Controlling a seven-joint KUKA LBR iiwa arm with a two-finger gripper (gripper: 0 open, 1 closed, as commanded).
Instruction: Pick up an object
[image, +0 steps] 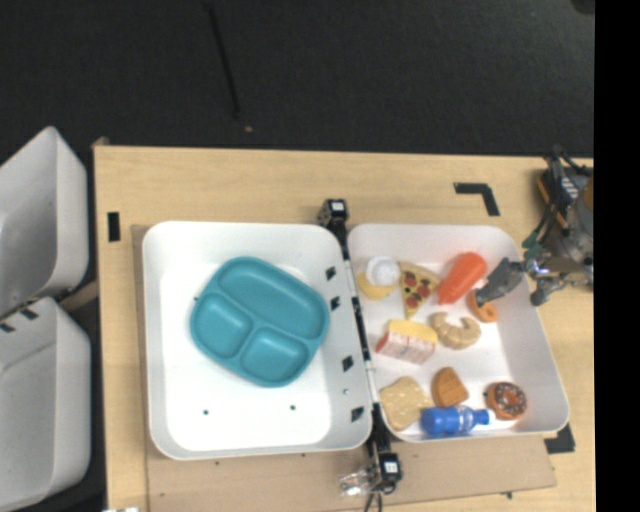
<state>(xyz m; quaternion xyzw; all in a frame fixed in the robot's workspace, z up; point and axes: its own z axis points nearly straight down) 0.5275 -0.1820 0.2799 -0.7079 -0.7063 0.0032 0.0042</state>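
The right white plastic bin (527, 330) is the landmark here, and it is full of toy food. Along its near side lie a blue plastic bottle with a white cap (452, 421), a flat tan toast slice (402, 401), a small brown bun (450, 385) and a round chocolate donut with sprinkles (506, 400). In the middle of that bin sit a yellow and pink cake slice (406, 340) and a curled tan croissant (457, 330). Toward its far side are a white round cup on a yellow piece (379, 276), a pizza slice with red dots (417, 285) and a fat orange carrot (461, 276).

The grey metal claw (497, 284) reaches in over the bin's right wall and hangs just beside the carrot. One dark finger shows, but I cannot tell if the claw is open or closed, and nothing sits between its fingers.

I think the step now is getting close to a toy. Next, the claw needs to line up over the carrot, go down, and squeeze it.

Left of that bin, a teal plastic plate with three parts (260, 320) rests in the left white bin (160, 400) on the pale wooden worktop (250, 185).
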